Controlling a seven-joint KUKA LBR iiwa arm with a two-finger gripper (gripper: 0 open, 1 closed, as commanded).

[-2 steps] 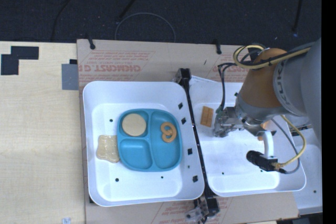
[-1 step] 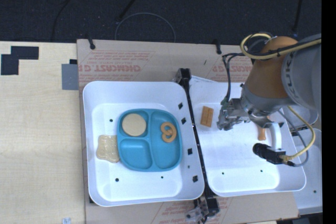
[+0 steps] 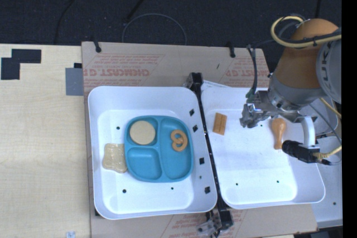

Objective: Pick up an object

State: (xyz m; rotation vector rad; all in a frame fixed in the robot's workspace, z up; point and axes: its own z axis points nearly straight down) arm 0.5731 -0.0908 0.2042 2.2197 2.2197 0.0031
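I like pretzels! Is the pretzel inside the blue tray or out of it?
Inside. The pretzel lies in the blue tray's upper right compartment.

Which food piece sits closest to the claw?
The orange drumstick-shaped piece in the right bin, just right of the claw. The brown block lies farther off on the claw's other side; the remaining food is in the left bin.

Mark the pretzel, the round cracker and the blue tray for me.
pretzel [image 3: 178, 141], camera view, on its twisted middle
round cracker [image 3: 141, 132], camera view, on its flat top
blue tray [image 3: 146, 165], camera view, on a bare compartment floor
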